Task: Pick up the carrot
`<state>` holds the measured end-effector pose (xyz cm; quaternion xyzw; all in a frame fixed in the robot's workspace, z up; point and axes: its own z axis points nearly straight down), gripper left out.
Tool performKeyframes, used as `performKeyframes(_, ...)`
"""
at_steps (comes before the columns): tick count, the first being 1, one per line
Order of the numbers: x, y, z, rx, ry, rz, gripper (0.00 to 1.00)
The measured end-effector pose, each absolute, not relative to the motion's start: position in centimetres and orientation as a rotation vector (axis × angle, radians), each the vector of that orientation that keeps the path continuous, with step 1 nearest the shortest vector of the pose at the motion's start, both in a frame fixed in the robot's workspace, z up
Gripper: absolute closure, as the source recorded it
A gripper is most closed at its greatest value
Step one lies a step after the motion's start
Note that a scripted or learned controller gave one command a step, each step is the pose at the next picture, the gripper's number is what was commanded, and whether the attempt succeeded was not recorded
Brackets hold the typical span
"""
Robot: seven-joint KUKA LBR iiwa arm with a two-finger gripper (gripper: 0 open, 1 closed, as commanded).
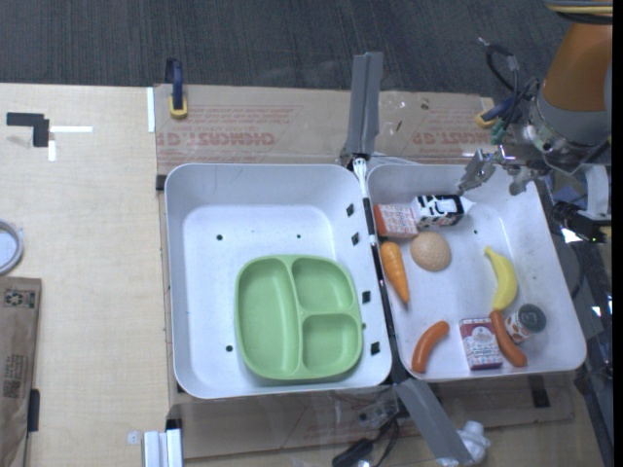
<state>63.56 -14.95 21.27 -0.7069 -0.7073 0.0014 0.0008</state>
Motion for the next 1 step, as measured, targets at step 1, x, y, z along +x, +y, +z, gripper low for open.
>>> performKeyframes(1, 56.96, -14.41, 14.48, -2.085, -2.346, 0.004, 0.0)
